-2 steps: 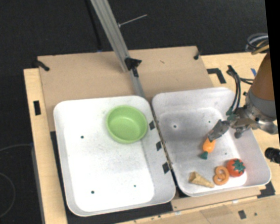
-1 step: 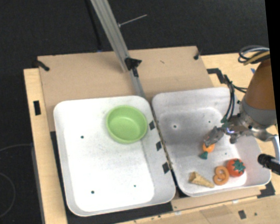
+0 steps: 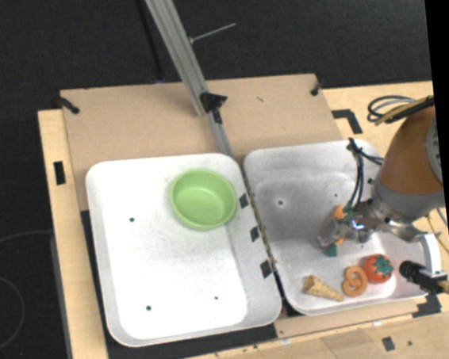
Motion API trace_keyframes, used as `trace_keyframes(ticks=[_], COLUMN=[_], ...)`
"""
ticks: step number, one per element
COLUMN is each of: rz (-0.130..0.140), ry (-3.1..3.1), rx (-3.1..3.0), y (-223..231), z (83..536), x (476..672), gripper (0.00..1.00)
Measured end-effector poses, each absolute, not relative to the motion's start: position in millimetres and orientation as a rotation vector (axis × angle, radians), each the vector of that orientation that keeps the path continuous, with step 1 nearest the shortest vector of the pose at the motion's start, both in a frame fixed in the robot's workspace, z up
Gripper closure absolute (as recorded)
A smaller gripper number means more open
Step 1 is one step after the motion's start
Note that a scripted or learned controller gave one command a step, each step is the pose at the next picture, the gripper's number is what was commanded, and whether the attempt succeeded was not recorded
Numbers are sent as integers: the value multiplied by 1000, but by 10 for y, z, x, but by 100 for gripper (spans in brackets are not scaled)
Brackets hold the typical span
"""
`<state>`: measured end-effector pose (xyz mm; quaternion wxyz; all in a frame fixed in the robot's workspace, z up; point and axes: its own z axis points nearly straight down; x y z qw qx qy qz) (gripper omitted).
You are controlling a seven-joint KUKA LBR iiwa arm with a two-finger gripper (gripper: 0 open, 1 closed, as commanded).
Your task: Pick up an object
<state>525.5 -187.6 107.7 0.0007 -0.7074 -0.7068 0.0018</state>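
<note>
My gripper [image 3: 335,231] hangs low over the middle of the right bin [image 3: 289,184], reached in from the right under the arm's orange band. A small orange and green piece shows at its tip, and I cannot tell if it is held. Near the right bin's front edge lie a tan cone-shaped piece [image 3: 321,288], an orange ring-shaped toy [image 3: 353,281] and a red strawberry-like toy [image 3: 377,268] with a green top. A green bowl [image 3: 203,199] sits upright in the left bin [image 3: 138,263], near its back right corner.
A slanted metal pole [image 3: 183,51] rises behind the bins, ending at a black clamp between them. Black cables [image 3: 392,108] lie at the right behind the arm. A brown board [image 3: 138,120] lies under the bins' far side.
</note>
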Motion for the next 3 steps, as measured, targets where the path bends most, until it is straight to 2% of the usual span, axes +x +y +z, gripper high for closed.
trace_keyframes(ticks=[1, 3], rz=[-4, -7], ry=[-2219, -2232], rx=[-2230, -2223], y=[-1878, -1896], z=[1216, 2494], x=[5279, 5362], gripper=[100, 100])
